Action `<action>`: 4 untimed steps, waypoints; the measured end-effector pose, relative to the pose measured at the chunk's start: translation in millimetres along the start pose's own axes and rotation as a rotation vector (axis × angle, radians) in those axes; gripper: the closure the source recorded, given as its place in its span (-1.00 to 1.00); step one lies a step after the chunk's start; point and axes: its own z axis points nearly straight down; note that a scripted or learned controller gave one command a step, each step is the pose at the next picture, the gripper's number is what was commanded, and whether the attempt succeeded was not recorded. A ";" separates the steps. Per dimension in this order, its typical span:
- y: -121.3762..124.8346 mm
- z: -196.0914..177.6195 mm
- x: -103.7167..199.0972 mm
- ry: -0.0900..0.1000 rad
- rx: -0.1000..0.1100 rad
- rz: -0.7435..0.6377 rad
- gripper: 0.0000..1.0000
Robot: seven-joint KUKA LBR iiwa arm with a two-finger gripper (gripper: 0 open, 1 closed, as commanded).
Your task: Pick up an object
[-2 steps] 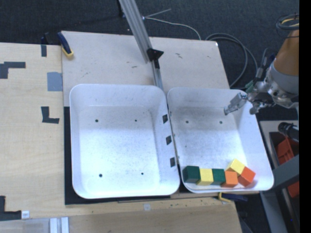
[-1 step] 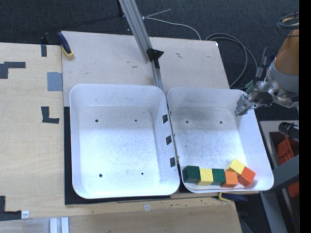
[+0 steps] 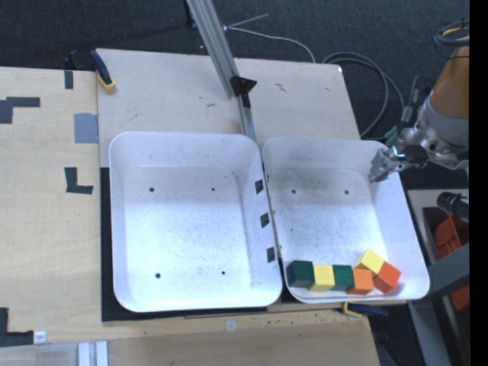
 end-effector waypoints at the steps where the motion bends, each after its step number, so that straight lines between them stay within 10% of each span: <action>1: 0.4 -10.0 0.5 -0.001 -0.001 -0.001 1.00; 2: 0.2 -9.5 0.5 -0.001 0.001 -0.001 -1.00; 3: 0.6 -19.5 0.9 -0.002 0.001 -0.003 1.00; 4: 0.5 -19.0 0.9 -0.003 0.002 -0.003 -1.00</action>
